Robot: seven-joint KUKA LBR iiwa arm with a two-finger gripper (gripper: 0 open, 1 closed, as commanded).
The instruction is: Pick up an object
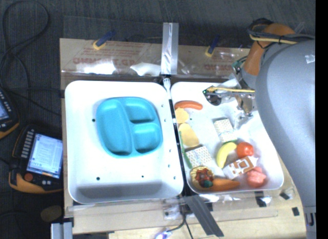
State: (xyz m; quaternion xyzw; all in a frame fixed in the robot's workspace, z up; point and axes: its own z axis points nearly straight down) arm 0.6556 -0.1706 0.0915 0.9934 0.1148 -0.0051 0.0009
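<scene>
The left bin [77,145] held a blue divided tray [129,125], lying flat near its middle. The right bin [274,174] was crowded with toy food: a red sausage [188,105] near the top left, a pale yellow piece [188,135] below it, a white patterned square [223,126], a second patterned square [199,155], a banana [225,152] touching a red tomato [245,148], a red-and-white block [240,167], a pink piece [256,177], a carrot [224,184] and a round multicoloured item [202,176] along the near wall. The gripper [241,102] hung over the bin's upper part, above the first patterned square; whether it was spread or clenched could not be told, and nothing was visibly in it.
</scene>
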